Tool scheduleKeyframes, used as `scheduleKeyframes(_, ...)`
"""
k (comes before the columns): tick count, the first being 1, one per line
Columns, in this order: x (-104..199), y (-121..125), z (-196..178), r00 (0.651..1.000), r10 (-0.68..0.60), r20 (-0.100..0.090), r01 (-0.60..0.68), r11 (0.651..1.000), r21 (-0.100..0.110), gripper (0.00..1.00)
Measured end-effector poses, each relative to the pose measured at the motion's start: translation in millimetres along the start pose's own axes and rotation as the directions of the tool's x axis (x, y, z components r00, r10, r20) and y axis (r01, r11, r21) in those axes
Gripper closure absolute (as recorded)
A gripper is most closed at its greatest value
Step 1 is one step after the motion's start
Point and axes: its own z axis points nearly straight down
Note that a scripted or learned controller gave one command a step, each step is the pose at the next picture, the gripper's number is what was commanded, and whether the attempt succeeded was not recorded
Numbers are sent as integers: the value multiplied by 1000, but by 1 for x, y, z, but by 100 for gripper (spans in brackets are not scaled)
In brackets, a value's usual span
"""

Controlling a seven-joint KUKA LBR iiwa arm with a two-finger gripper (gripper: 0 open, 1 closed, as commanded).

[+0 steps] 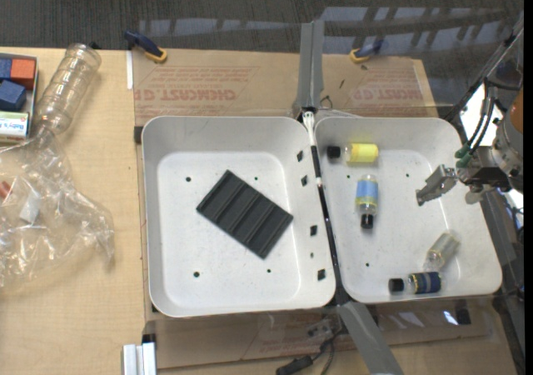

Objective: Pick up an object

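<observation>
altogether, perhaps four small bottles (366, 201), one ribbed panel (245, 213).

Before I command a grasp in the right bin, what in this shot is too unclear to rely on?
- End effector, camera view: small, at the right edge; open or shut can't be judged.
- Arm: cut off by the frame's right side.
- Clear vial: see-through against the white bin, outline faint.
- Labels on the blue bottle and yellow bottle: too small to read.

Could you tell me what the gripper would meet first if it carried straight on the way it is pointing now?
Probably the blue bottle. The gripper points leftward across the right bin, with bare floor between them; its height above the bin is unclear.
</observation>
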Motion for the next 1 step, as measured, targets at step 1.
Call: scheduleKeyframes(1, 12, -4, 98, 997, 76, -1, -76, 997, 3, 0)
